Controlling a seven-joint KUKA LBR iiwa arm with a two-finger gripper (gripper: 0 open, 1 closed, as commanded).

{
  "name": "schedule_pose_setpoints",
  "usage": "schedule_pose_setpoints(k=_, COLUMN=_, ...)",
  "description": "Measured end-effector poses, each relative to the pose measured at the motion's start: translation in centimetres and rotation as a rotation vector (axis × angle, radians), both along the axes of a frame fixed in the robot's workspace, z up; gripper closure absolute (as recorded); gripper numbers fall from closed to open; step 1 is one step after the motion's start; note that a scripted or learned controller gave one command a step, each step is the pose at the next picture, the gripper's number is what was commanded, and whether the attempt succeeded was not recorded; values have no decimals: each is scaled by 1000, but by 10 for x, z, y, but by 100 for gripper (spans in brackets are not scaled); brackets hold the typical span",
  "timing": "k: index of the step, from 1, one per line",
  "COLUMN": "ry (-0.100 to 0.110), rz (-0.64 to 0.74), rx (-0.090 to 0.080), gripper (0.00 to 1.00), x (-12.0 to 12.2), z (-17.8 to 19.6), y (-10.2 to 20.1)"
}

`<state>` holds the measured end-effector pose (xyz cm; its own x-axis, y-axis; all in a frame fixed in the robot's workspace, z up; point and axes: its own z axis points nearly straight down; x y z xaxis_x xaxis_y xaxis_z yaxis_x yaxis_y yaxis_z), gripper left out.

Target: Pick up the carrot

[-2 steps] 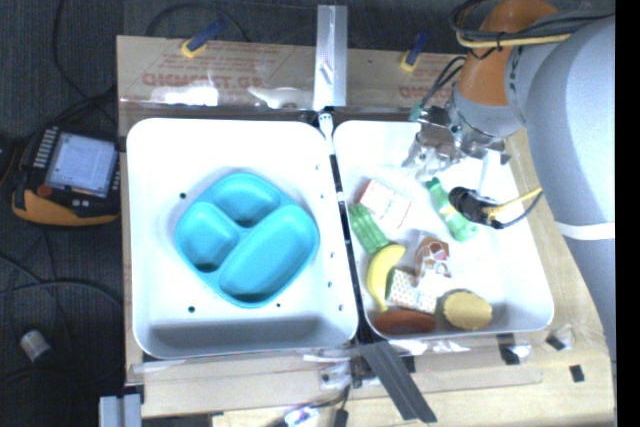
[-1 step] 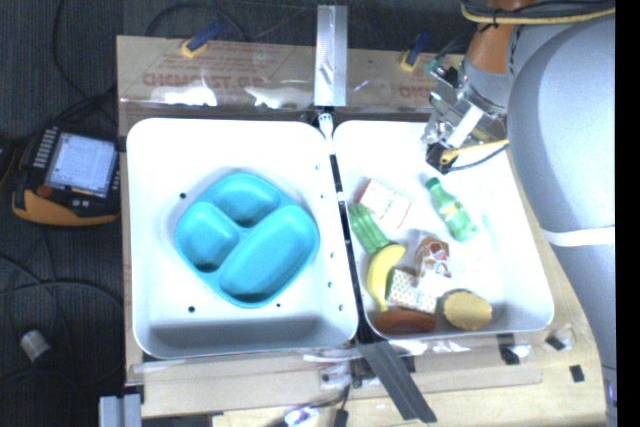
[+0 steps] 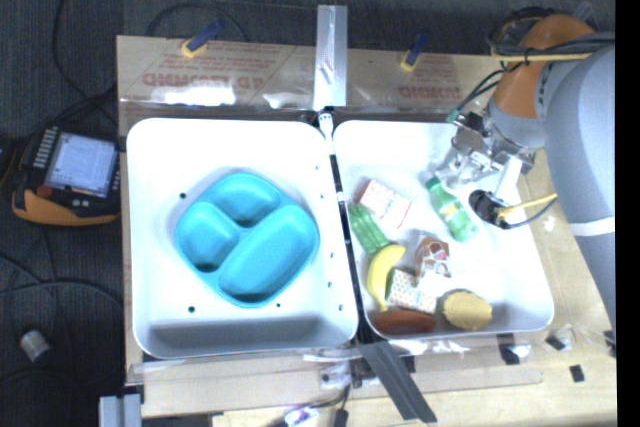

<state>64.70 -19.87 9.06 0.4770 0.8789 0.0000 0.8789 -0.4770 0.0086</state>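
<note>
A long reddish-brown piece [image 3: 404,320] lies against the front wall of the right bin [image 3: 520,255]; it is the only carrot-like thing I can pick out, and I cannot be sure of it. My gripper [image 3: 462,163] hangs over the back right of that bin, just above the top end of a green bottle [image 3: 453,212]. It is well away from the reddish-brown piece, and I see nothing held in it.
The right bin also holds a pink-and-white box [image 3: 383,202], a green ridged item [image 3: 368,231], a banana [image 3: 382,270], a checkered box [image 3: 405,293], a small brown-white toy [image 3: 432,255] and a tan potato-like lump [image 3: 467,309]. A blue divided plate [image 3: 247,235] lies in the left bin [image 3: 150,215].
</note>
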Motion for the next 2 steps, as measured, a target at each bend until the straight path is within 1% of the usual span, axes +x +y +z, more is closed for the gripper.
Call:
schedule_pose_setpoints(k=1, ry=10, rz=-351, rx=0, gripper=100, x=21, z=62, y=15)
schedule_pose_setpoints(k=2, ry=9, rz=-716, rx=1, gripper=100, x=8, z=136, y=21)
